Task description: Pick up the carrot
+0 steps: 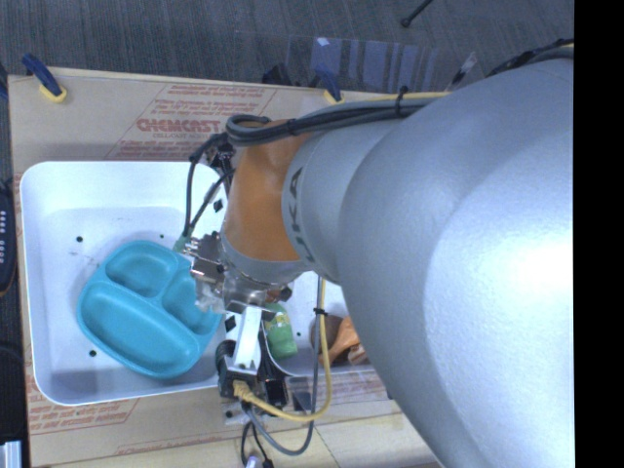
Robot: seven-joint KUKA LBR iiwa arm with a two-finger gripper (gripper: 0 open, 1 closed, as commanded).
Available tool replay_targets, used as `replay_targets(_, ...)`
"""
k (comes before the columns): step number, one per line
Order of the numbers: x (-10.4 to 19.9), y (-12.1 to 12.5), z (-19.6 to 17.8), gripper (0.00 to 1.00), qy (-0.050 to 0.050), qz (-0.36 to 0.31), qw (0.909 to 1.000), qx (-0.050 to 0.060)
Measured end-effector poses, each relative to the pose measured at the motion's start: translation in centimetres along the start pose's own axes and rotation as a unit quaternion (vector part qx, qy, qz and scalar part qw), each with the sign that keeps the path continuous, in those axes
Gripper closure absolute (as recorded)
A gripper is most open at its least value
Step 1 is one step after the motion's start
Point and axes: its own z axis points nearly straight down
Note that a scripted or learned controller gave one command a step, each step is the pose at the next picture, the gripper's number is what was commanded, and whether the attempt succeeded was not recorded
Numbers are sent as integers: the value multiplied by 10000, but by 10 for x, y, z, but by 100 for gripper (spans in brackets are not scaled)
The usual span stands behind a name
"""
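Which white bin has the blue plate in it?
The bin on the view's left holds the blue plate. The arm covers most of the other bin.

A blue divided plate (136, 310) lies in the left white bin (58, 193), near a small green thing (282, 338).

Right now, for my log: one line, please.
arm: over left bin | carrot: partly hidden beside arm | blue plate: in left bin
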Motion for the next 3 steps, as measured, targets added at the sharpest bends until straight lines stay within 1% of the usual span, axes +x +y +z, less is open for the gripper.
replay_targets(3,3,-2,-26,100,-39,-177,9998,116)
